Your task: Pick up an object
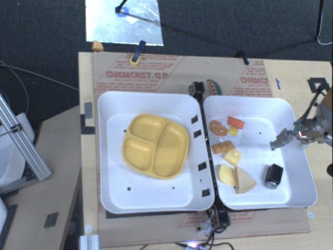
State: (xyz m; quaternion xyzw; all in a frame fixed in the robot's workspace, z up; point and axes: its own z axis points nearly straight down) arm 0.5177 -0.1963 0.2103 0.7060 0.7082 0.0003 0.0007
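Note:
The right bin [260,108] holds several small food toys. A brown pretzel [217,127], a red block [235,122] and a tiny yellow piece [232,132] lie near its far left. Below them are a brown waffle piece [222,147], a yellow cheese square [232,157], a pale yellow round [226,175] and a tan wedge [244,181]. A black can [273,175] lies on its side toward the front right. My gripper [277,141] reaches in from the right over the bin's right half, above and just behind the can, with nothing visibly in it.
The left bin [112,139] holds a yellow divided plate [156,145]. Both bins rest on cardboard [171,72]. A blue and yellow clamp [138,52] and a shiny sheet [124,14] lie behind. An aluminium frame [21,139] stands at the left.

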